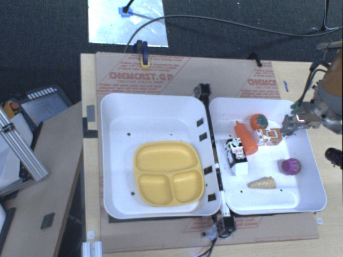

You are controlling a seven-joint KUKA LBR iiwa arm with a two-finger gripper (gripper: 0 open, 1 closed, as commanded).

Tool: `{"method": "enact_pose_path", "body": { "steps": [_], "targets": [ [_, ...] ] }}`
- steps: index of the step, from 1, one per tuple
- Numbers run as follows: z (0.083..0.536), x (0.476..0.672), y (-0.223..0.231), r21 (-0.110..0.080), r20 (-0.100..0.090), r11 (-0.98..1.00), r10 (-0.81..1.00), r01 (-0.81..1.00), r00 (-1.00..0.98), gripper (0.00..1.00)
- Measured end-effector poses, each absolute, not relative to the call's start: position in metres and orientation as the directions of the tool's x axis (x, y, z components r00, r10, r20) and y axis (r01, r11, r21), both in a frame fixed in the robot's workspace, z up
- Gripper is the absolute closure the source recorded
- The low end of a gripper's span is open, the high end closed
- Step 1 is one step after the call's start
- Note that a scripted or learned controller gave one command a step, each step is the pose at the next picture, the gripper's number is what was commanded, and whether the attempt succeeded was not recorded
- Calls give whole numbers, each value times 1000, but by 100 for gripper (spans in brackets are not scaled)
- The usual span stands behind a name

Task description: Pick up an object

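A: Item one, gripper (291,123). Position?
B: Over the right bin (311,197), at its right rim, upper half. Whether it grips anything I cannot tell; its tip sits just beside a small orange-and-white box (269,136).
A: Describe the box.
B: Small, white with orange print, lying flat, upper right quarter of the bin. Touching or nearly touching an orange bottle (245,137) on its left. An orange ball with a green patch (259,121) sits just above it.
A: Other contents, right bin?
B: Black-and-white carton (235,153) near the divider; purple piece (290,166) toward the right wall; tan cone (262,183) low down. Bare floor along the bottom and the top left corner.
A: Left bin (115,143)?
B: One yellow tray (168,173), three compartments, lower centre; bare floor above it.
A: Surroundings?
B: Bins rest on a brown printed board (177,71) on a pale bench (86,79). Dark carpet (43,31) behind, with a shiny sheet (107,15) and a cable (225,21).
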State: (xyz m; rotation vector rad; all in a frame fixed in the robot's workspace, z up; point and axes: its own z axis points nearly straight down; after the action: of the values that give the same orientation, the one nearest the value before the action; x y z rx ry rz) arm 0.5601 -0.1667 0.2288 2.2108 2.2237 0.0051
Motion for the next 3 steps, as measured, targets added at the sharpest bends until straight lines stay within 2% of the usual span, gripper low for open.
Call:
{"method": "enact_pose_path", "body": {
  "steps": [1,2,3],
  "targets": [
    [220,566,-119,3,1,9,1000,1000,-9,100],
    [214,564,-62,2,2,10,1000,1000,-10,100],
    [226,565,-5,3,2,11,1000,1000,-11,100]
  ]
}}
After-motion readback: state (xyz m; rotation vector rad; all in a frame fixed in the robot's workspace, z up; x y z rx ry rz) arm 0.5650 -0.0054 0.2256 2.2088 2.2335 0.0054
